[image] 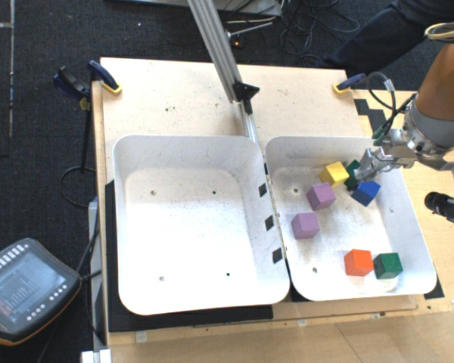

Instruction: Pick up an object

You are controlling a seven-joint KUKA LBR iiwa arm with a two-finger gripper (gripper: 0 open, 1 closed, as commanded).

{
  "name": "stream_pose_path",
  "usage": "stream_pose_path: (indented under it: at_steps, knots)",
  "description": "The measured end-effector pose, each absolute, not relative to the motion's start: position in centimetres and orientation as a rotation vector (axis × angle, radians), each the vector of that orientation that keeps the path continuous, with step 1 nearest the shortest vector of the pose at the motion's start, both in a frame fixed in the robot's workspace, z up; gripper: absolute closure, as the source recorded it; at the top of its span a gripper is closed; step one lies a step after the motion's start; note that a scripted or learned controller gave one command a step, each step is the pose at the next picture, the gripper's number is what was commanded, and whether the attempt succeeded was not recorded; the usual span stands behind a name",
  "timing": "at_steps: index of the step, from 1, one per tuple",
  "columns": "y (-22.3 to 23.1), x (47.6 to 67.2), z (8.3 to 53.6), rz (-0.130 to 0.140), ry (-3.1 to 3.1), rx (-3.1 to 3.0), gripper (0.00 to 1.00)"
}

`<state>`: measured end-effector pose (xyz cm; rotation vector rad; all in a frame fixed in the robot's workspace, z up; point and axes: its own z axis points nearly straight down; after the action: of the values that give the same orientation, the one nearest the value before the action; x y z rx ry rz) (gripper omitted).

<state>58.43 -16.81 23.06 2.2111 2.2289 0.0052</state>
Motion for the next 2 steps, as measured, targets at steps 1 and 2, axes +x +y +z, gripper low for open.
stream_pose_path:
  at_steps: [1,2]
  knots:
    - [-12.0,60.6,23.6,0.005,2.229,2.211,1.00]
    - [-6.0,61.2,24.2,0.004,2.231,2.212,1.00]
